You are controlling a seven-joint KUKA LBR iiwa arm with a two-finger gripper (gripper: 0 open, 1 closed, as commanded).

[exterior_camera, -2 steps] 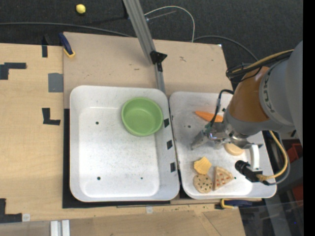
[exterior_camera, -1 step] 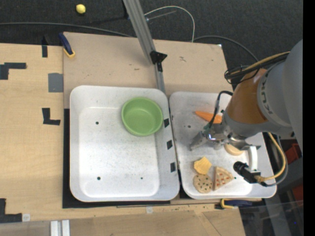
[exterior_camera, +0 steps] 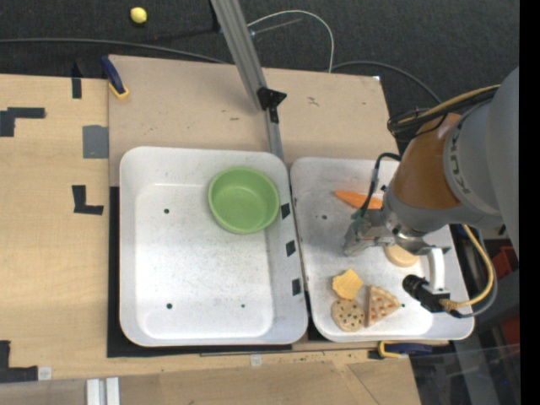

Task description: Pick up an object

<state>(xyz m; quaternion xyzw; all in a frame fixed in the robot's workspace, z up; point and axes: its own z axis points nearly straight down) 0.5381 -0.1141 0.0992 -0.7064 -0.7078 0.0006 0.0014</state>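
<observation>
Cookie (exterior_camera: 346, 315) right bin front | end effector (exterior_camera: 359, 239) above | green bowl (exterior_camera: 243, 199) left bin

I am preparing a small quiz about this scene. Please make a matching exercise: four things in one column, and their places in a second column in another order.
Things:
1. green bowl
2. orange carrot piece
3. pizza slice
4. yellow ball

Places:
A. dark floor beyond the bench
B. left bin, upper part
C. right bin, near front edge
D. right bin, upper part, beside the arm

Pairs: 1-B, 2-D, 3-C, 4-A
</observation>
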